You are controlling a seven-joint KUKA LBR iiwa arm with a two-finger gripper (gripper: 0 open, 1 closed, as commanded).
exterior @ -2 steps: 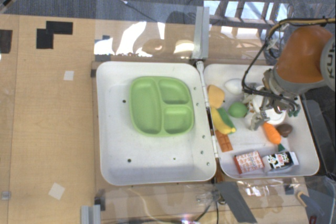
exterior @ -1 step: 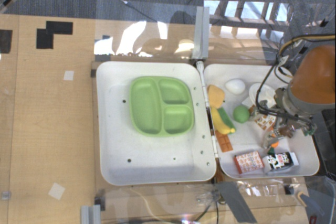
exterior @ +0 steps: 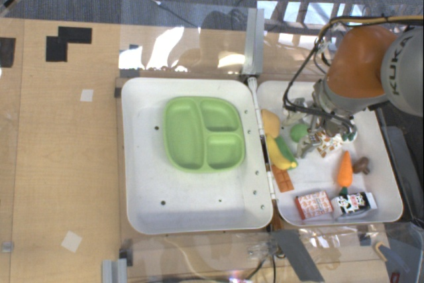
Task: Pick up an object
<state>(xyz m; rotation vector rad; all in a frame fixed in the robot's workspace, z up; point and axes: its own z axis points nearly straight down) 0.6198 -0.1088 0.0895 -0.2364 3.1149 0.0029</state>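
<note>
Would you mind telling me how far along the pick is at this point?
Done: the arm has reached into the right bin, with the gripper low among the toys, near a green item and a patterned packet. In hand: nothing visibly held. The carrot, banana and small cartons lie in the bin. Left: grasping and lifting one object.

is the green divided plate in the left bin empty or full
Empty: all three compartments of the green divided plastic plate show bare green, nothing lying in them.
</note>
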